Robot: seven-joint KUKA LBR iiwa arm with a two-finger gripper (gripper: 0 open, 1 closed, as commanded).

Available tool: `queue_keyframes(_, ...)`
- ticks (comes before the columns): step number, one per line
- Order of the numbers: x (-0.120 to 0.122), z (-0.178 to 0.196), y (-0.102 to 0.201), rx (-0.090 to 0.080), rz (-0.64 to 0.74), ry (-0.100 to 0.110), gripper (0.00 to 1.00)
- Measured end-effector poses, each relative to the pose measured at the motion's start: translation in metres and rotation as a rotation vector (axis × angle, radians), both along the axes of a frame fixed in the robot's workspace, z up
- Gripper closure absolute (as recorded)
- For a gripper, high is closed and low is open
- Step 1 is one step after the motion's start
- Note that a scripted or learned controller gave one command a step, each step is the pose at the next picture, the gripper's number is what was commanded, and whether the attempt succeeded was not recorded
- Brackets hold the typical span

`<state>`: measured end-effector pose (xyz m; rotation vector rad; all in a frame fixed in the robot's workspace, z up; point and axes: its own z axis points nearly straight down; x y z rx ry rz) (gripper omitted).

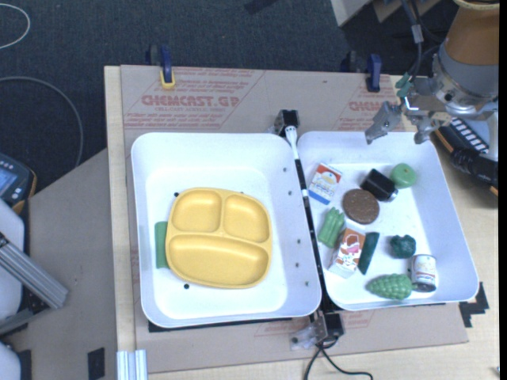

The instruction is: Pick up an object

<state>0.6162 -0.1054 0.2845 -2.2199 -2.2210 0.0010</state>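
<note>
Hovering above the far edge of the right bin (455, 212), gripper (402, 125) with jaws apart, holding nothing. Lying inside that bin near its near-right corner, small can (424, 273); brown disc (360, 205) at centre.

Robotics lab: clamped board (238, 93) bearing white bins (150, 236), loose cables (47, 109) on dark carpet (79, 22).

You get even, bright overhead light. Both white bins (218, 153) glare almost to washout, with soft shadows tight beneath the items below the gripper (402, 127). The gripper itself looks slightly blurred; the yellow tray (219, 237) stays sharp.
</note>
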Motion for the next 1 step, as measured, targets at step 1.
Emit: queue_keyframes(1,0.0006,0.0110,0.0002,-0.001,0.001,-0.004,1.00)
